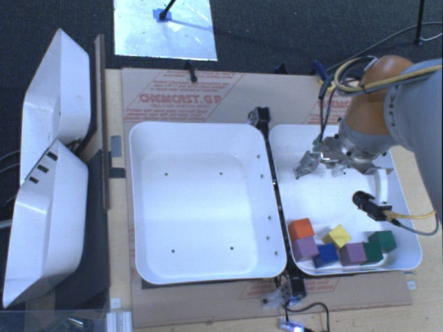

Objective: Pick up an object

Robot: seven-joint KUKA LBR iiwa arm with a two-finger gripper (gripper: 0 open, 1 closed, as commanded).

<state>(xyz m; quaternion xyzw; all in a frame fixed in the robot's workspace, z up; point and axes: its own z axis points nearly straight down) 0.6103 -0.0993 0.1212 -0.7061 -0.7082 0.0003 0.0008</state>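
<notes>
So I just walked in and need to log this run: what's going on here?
A grey arm with an orange band reaches in from the right over the right bin. Its gripper hangs above bare bin floor, with nothing between its fingers. The coloured blocks, orange, yellow, blue, purple and green, sit clustered at the near edge, untouched.

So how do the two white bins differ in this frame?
The right bin holds colored blocks clustered along its near edge, while the left bin shows just its bare white floor. The gripper hangs over the right bin, not the left. The left bin looks wider. Both are shallow, white and round-cornered.
</notes>
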